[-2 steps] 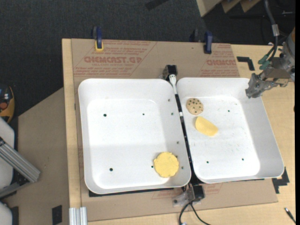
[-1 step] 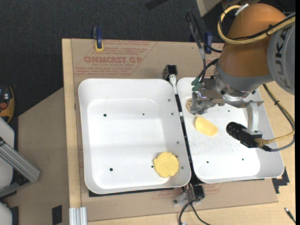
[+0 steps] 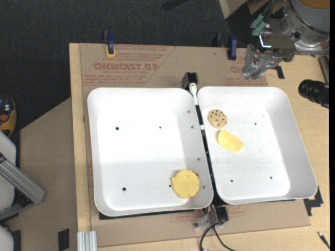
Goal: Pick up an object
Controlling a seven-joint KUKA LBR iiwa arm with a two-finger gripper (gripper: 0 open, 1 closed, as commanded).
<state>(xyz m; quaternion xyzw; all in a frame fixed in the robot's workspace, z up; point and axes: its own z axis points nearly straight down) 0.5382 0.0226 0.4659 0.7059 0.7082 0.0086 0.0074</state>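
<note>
A round tan cookie with dark chips (image 3: 217,118) lies in the right bin (image 3: 277,140), near its left wall. Just below it rests a yellow oval piece (image 3: 230,141). A round yellow disc (image 3: 185,183) sits in the left bin (image 3: 131,156), at its near right corner. My gripper (image 3: 256,67) hangs above the board behind the right bin's far edge, up and to the right of the cookie. Nothing shows between its fingers.
Blue and yellow clamps (image 3: 109,42) (image 3: 232,46) hold the brown board at the back. A black cylinder (image 3: 314,92) juts in at the right. Cables trail off the front edge (image 3: 212,229). A black bracket (image 3: 189,80) sits between the bins at the back.
</note>
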